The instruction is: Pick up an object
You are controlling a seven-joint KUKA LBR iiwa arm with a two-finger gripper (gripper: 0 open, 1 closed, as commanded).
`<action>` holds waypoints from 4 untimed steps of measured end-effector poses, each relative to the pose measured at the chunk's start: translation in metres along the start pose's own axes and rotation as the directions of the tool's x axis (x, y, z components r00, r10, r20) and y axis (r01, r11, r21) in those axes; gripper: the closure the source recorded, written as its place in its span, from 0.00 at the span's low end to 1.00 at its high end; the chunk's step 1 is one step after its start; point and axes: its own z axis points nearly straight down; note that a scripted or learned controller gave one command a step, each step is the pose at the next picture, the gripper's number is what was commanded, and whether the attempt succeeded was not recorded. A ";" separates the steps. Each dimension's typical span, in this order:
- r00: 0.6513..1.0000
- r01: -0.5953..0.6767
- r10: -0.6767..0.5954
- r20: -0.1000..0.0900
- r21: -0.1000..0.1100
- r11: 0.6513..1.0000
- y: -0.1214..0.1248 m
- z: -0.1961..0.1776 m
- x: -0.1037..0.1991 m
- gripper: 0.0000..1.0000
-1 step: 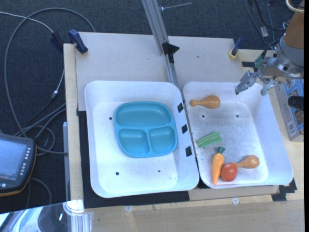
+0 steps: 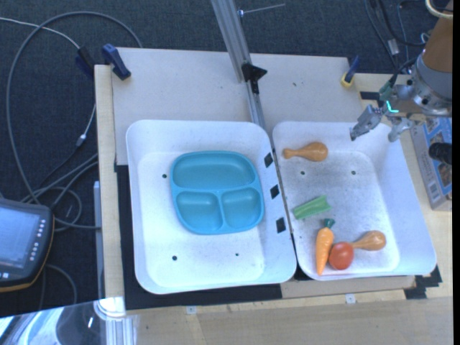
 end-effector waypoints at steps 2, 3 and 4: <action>1.000 -0.002 0.002 -0.001 0.006 1.000 -0.008 0.105 0.009 0.00; 1.000 -0.002 0.002 -0.002 0.005 1.000 -0.009 0.154 0.010 0.00; 1.000 -0.001 0.001 -0.001 -0.003 1.000 -0.006 0.139 0.010 1.00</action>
